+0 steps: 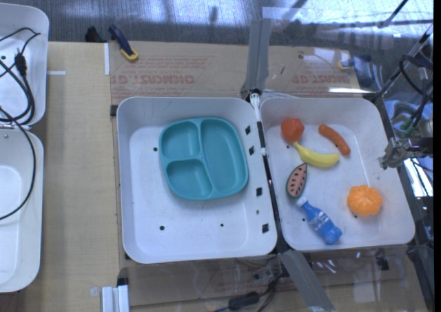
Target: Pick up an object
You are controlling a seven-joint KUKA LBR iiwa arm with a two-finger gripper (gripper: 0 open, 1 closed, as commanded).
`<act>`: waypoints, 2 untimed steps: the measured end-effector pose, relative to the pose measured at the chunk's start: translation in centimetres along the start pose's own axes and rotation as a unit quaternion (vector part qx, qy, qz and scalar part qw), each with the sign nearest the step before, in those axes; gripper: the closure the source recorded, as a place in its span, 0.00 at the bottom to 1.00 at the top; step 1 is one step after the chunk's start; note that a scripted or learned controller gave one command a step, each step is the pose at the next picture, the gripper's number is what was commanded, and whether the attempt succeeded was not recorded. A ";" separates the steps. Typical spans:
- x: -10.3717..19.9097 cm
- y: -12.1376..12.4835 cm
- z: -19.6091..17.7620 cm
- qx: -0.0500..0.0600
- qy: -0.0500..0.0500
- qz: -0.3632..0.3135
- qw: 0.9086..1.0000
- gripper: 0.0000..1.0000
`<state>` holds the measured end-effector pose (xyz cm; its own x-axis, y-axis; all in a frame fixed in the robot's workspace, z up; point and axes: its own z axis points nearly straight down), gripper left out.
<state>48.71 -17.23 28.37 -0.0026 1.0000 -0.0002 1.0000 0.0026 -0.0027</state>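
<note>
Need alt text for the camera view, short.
Two white bins side by side: the left bin holds a teal divided plate; the right bin holds a tomato, banana, carrot, watermelon slice, blue bottle and orange.

At the far right edge, a small grey metal gripper [394,159] pokes in at mid-height, its tip pointing left and slightly down. Dark cables and struts trail away behind it. Its tip is too small to read clearly.
</note>
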 end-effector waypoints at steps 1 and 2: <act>4.4 -0.9 -0.5 0.000 0.000 0.000 1.000 1.00; -1.8 -0.8 -8.7 -0.001 -0.001 0.002 1.000 1.00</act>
<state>47.95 -19.01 37.09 0.0005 1.0000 -0.0021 1.0000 -0.0005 -0.0014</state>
